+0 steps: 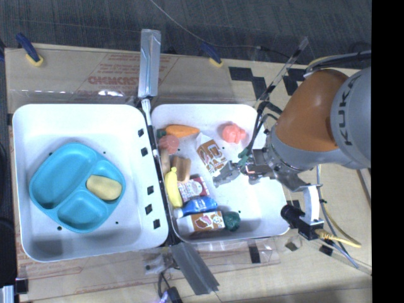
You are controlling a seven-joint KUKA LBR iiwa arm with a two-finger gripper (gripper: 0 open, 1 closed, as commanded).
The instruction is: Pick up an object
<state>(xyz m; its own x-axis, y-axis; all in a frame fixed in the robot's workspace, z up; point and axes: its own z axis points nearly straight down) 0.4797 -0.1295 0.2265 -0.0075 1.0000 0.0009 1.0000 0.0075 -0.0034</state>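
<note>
I see my two-finger gripper with fingers apart, empty, just beside the brown-and-white snack packet in the right white bin, where a slanted close might nudge it away.

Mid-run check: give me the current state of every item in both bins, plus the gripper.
gripper: low over the right bin, nothing seen between its fingers
blue plate: flat in left bin
yellow potato: resting on the plate
carrot: lying at right bin's top
pink toy: loose, top right
banana: lying along left wall
brown packet: flat, beside gripper
green toy: bottom edge
</note>
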